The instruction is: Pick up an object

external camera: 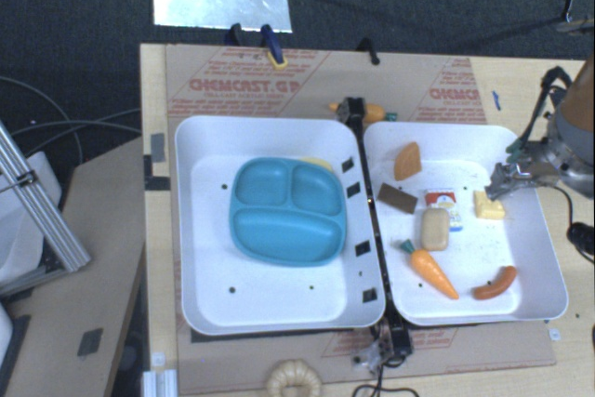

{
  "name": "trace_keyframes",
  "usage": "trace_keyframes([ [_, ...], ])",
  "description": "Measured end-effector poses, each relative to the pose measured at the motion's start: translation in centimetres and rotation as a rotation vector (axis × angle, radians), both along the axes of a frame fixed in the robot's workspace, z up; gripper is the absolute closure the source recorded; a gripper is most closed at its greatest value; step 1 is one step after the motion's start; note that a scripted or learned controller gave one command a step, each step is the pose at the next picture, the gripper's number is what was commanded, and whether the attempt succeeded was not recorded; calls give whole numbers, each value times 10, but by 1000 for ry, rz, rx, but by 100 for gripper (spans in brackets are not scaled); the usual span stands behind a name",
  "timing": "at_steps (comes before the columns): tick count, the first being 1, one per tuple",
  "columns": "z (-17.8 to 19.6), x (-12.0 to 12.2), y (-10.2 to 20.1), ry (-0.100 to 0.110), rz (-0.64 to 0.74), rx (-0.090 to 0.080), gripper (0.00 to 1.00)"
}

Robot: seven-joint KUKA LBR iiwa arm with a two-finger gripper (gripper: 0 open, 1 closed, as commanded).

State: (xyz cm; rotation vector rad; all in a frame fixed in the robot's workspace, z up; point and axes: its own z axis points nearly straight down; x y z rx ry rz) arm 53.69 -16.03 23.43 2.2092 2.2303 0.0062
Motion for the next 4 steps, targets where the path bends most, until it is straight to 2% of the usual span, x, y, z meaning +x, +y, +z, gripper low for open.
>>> trace_keyframes([
  [1,8,22,49,0,1,0,100],
  [3,-11,62,129,2,-1,0,100],
  [4,-1,83,172,0,0,1,100],
])
